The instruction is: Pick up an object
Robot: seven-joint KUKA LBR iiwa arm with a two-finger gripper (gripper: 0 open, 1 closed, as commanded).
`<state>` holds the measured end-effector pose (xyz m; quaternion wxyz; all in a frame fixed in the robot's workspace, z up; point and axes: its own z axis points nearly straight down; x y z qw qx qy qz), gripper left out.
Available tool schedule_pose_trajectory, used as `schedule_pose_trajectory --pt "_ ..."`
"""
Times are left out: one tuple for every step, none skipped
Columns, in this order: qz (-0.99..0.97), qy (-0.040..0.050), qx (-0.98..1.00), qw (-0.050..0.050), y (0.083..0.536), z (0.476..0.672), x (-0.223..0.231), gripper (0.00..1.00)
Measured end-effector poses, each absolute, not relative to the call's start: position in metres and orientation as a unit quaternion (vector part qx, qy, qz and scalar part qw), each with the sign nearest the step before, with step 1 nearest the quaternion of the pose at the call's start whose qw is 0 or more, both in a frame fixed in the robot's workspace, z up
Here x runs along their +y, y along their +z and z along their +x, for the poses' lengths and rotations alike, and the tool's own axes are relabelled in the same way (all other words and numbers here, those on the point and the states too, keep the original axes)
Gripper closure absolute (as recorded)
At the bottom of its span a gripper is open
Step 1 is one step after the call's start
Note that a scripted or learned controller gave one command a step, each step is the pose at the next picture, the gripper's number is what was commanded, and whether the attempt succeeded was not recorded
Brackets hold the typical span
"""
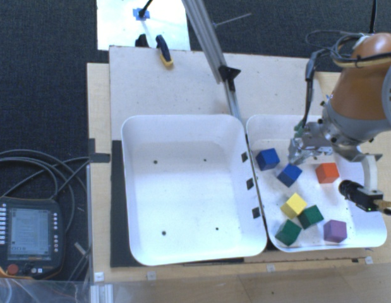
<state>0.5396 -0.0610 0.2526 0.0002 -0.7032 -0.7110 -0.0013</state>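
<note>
Several small cubes lie in the right bin [376, 235]: a blue cube [267, 158] near the bin's left wall, a second blue cube [289, 174], an orange cube [327, 172], a yellow cube [294, 204], a green cube [311, 216], a darker green cube [288, 231] and a purple cube [335, 230]. My gripper [301, 154] hangs low over this bin, just above and slightly right of the second blue cube, between the two blue cubes and the orange one. The wrist body hides its tip.
The left bin [128, 137] stands beside the right one, sharing a hinged divider [252, 182]. A slanted metal pole [208, 36] crosses above the bins' far edge. A teach pendant [28, 235] with cables lies at the left, off the bench.
</note>
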Motion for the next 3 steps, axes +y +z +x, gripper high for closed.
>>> schedule_pose_trajectory --pt "-0.703 -0.0011 -0.711 0.0 0.245 0.534 -0.016 1.0" --pt "-0.703 -0.0013 -0.711 0.001 0.236 0.531 0.04 1.0" --pt "-0.703 -0.0012 -0.711 0.001 0.232 0.524 0.089 1.0"
